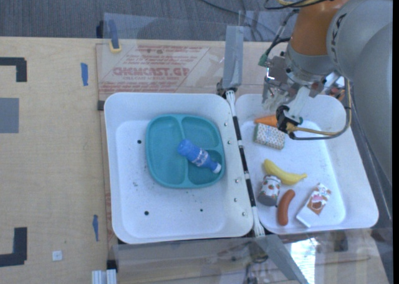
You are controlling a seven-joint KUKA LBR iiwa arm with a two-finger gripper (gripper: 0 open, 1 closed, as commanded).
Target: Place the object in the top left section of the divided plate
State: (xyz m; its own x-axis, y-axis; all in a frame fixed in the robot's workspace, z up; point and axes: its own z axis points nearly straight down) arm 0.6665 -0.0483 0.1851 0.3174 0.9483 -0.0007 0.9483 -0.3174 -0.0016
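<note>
Camera view, from above at a slant. Bench point(50, 170): pale wood-grain board, with black tape marks and blue tape tabs toward its left. Two shallow white plastic bins with rounded corners, set side by side and touching along a hinged middle seam. Left bin point(124, 214): smooth white floor, lightly speckled with dark specks. In it lies the divided plate point(163, 152), teal plastic, a rounded square with raised ribs marking off three sections. Bottle point(198, 155): small blue cylinder with a pale patterned band at its lower right end, lying on its side, tilted across the rib between the plate's sections, toward the plate's right and near part. Right bin point(355, 195): holds, toward its far left, an orange carrot-shaped piece point(267, 119) and just beside it a speckled tan block point(269, 136); nearer, a curved yellow banana point(283, 173), a small round jar point(269, 190) with grey base, a reddish sausage point(284, 207), and a white carton point(315, 204) with red print. Arm: grey casing, glossy orange band, cables looping off it. Pincer point(280, 103): hangs over the far left of the right bin, above the carrot-shaped piece; whether its fingers stand open or closed, I cannot tell.
</note>
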